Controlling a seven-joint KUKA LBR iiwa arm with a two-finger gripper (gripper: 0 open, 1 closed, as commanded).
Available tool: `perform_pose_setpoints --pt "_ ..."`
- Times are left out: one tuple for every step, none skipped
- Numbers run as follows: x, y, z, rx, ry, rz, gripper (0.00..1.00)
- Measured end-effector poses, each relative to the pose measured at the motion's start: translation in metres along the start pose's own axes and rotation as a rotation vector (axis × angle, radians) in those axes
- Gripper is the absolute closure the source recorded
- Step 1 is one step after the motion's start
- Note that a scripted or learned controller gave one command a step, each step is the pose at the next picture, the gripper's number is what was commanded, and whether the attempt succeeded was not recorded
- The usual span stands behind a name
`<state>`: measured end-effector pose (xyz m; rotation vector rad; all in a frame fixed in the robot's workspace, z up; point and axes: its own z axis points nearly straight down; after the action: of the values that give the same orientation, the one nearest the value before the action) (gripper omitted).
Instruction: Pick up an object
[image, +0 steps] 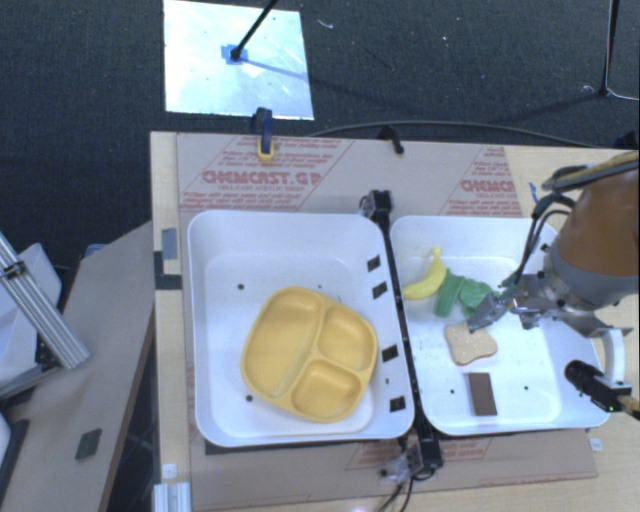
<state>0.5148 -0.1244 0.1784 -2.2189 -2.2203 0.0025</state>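
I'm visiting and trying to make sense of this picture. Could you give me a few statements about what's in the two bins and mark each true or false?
1. The yellow divided plate lies in the left bin. True.
2. The banana lies in the left bin. False: it lies in the right bin, near the divider.
3. A brown block lies in the right bin. True.
4. The gripper hangs over the plate. False: it is over the right bin, beside the green toy and the piece of toast.
5. The plate has three compartments. True.

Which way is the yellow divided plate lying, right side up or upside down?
Right side up: the yellow divided plate shows its three hollow compartments facing upward in the left bin.
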Motion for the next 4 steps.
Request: perform_pose_setpoints --pt "0.005 0.003 0.062 0.001 0.001 -0.001 0.00" --pt "0.004 0.004 0.048 -0.004 -0.001 -0.001 1.00" --pt "-0.001 -0.002 0.000 -0.009 -0.002 0.000 1.00" --pt "0.009 0.004 -0.053 -0.011 -0.002 -0.005 1.00"
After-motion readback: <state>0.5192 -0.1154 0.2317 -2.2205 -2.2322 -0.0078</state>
